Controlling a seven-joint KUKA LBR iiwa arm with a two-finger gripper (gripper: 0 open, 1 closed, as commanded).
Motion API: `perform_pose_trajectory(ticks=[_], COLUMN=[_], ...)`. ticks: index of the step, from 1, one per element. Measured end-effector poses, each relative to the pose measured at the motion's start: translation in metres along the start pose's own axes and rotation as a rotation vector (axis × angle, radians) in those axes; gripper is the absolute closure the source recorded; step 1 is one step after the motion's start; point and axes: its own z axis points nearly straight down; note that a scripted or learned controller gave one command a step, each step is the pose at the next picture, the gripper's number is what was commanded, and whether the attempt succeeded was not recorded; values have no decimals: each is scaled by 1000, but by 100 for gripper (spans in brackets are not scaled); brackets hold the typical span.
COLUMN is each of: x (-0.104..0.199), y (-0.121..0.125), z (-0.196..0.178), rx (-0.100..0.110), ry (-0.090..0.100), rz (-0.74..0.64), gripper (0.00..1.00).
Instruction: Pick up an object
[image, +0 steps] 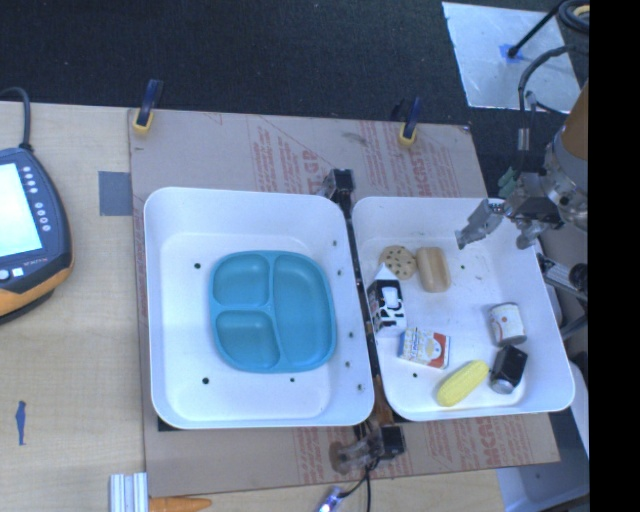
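The right bin (540, 400) holds several small objects: a round cookie (398, 262), a tan bread piece (432, 268), a black-and-white toy (387, 305), a small printed carton (424, 347), a yellow corn-like piece (461, 383), a black block (508, 368) and a small white-and-brown cylinder (507, 322). My gripper (500, 232) hangs over the bin's far right corner, above and to the right of the bread piece. It is open, with its two grey fingers spread and nothing between them.
The left bin (165, 300) holds a blue divided plate (272, 310). A teach pendant (25, 225) lies on the bench at the far left. Clamps (146, 108) pin the cardboard mat at the back edge.
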Motion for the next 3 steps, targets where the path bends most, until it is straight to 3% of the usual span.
perform_pose_trajectory(ticks=[1,2,3], x=[-14,-7,-8], y=[33,51,54], z=[118,184,184], rx=[4,-2,-3], ry=[-1,-1,-2], rz=[0,-2,-2], gripper=[0,0,0])
